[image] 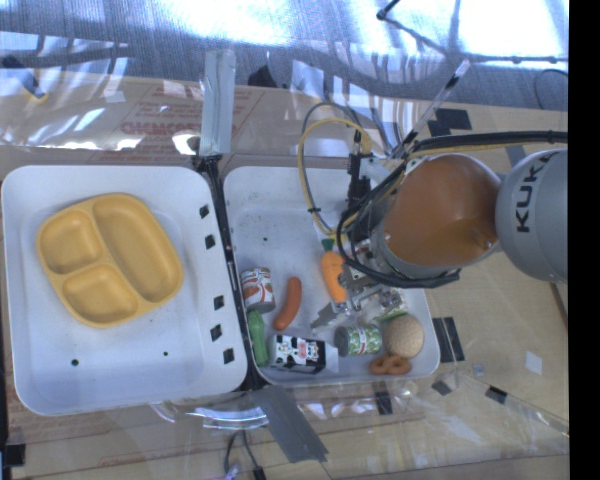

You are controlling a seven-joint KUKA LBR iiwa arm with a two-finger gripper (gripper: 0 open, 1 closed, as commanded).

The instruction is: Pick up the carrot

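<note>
The orange carrot (332, 274) lies in the middle of the right bin (270, 200), its thick end pointing away from the front. My gripper (347, 300) reaches down into that bin from the right, under the arm's orange band (435, 213). It sits right against the carrot's lower right side. The wrist and its cables hide part of the carrot's right edge.
A red sausage (288, 303), a small can (257, 289), a green cucumber (257, 336), a milk carton (298, 353), a green can (361, 341), a round bun (404, 335) and a pretzel (390, 365) crowd the right bin's front. The left bin (40, 368) holds a yellow divided plate (108, 258).
</note>
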